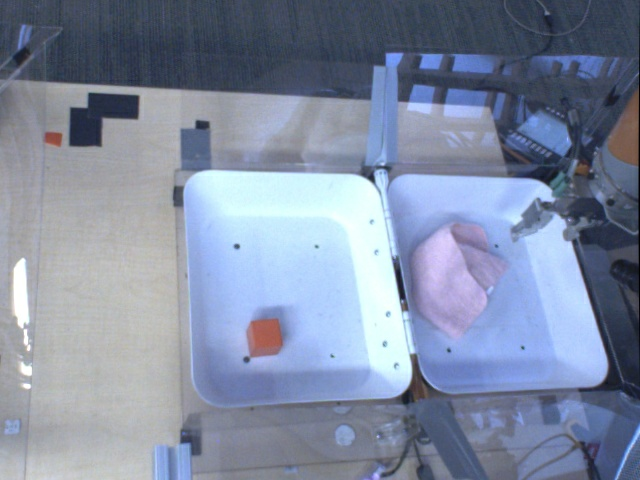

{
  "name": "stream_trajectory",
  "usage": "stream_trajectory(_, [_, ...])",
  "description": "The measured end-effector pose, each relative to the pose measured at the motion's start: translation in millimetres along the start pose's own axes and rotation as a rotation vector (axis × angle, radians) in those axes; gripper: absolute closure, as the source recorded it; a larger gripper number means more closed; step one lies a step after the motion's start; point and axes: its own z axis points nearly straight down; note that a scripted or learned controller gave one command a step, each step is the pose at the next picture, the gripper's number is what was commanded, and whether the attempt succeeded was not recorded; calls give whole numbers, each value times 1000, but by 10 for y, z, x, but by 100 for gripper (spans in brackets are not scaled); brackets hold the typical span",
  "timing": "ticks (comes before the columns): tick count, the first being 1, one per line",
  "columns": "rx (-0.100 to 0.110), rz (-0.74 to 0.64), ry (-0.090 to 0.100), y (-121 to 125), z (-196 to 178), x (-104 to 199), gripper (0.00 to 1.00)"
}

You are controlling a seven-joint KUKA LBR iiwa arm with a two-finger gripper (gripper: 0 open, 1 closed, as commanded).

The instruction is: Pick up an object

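Observation:
A crumpled pink cloth [458, 278] lies in the middle of the right bin [560, 353]. A small orange block [265, 337] sits in the near left part of the left bin [300, 208]. My gripper [544, 228] hangs over the far right part of the right bin, a little beyond and to the right of the cloth. Its two fingers stand apart, open, with nothing between them. The arm's orange band [622, 143] shows at the right edge.
A metal rail [381, 118] runs back from the seam between the bins. Black shapes [100, 116] and a small orange square [52, 139] lie on the wooden bench at far left. Cables and electronics [540, 133] crowd the far right.

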Motion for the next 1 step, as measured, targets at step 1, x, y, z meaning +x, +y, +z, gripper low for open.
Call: stream_trajectory(1, [-3, -218, -1, 182, 1026, 377, 0])
